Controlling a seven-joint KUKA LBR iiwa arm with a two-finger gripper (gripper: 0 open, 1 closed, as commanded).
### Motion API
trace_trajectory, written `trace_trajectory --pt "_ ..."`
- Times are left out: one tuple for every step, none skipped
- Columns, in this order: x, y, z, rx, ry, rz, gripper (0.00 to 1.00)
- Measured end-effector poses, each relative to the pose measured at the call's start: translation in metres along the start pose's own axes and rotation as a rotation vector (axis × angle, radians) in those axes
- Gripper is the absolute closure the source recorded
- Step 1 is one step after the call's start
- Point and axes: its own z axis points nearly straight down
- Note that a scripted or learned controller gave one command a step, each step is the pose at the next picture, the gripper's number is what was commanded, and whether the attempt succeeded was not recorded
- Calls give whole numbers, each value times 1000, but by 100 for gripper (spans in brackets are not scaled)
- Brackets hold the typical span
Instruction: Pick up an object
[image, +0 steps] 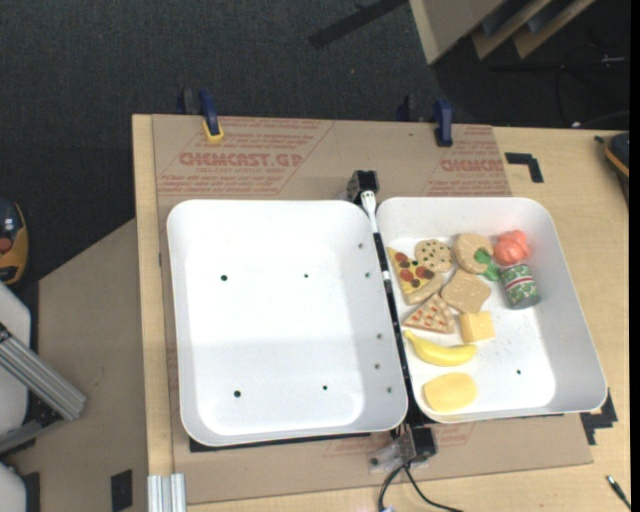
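The right bin (570, 340) holds several toy foods crowded toward its left side. A red tomato (511, 246) sits at the back beside a green and red can (520, 286). Two pizza slices (410, 274) (431, 318) lie near the divider, with a chocolate-chip cookie (433, 256), a round biscuit (468, 252) and a tan cracker (465, 293) between them and the can. A yellow cheese cube (477, 327), a banana (441, 351) and a yellow oval piece (450, 391) lie toward the front.
The left bin (200, 300) stands beside the right one on a brown board (300, 155). Blue clamps (209, 110) (442, 119) hold the board's far edge. A cable connector (415, 445) sits at the front between the bins.
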Motion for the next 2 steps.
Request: trace_trajectory --pt "12 -59 5 15 6 4 100" --pt "21 -74 6 15 5 2 100"
